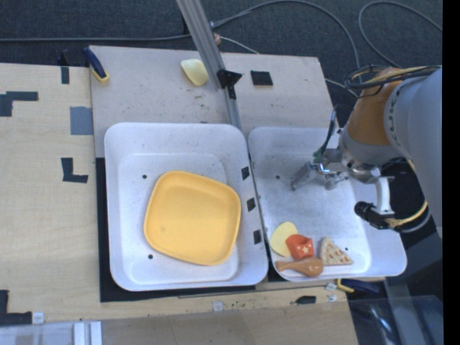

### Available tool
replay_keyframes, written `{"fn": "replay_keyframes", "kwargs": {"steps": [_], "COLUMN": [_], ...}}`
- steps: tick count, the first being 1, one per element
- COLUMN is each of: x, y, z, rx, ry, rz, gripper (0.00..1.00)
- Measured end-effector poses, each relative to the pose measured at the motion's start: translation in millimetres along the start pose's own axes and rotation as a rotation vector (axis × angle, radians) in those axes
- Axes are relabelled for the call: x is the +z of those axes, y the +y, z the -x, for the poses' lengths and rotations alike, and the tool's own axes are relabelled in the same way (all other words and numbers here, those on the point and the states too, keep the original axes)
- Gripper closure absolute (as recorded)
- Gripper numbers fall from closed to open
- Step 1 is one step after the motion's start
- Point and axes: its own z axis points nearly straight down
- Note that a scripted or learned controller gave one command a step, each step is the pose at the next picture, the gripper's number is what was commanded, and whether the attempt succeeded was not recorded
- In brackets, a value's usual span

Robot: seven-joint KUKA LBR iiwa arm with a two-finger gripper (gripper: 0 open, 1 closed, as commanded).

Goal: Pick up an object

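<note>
Candidate objects sit clustered at the near edge of the right bin (262,149): a pale yellow slice (282,234), a red block (300,246) touching it, a waffle-like wedge (335,253) beside that, and a brown drumstick-shaped toy (302,267) in front. My tool (305,176) hovers over the bin's bare middle, well apart from them; whether it is spread or pressed together I cannot tell, nothing visible in it. The left bin (118,146) holds a yellow plate (192,216). Risk, as I judge it: descending here grabs nothing. Aimed at the cluster, tight packing could mean pinching two pieces or knocking one against the bin wall.
</note>
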Motion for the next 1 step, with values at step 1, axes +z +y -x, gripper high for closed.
{"fn": "replay_keyframes", "kwargs": {"steps": [1], "x": [-12.7], "y": [0.9], "z": [0.7], "rx": [0.000], "ry": [-0.001], "rz": [0.003], "gripper": [1.00]}}
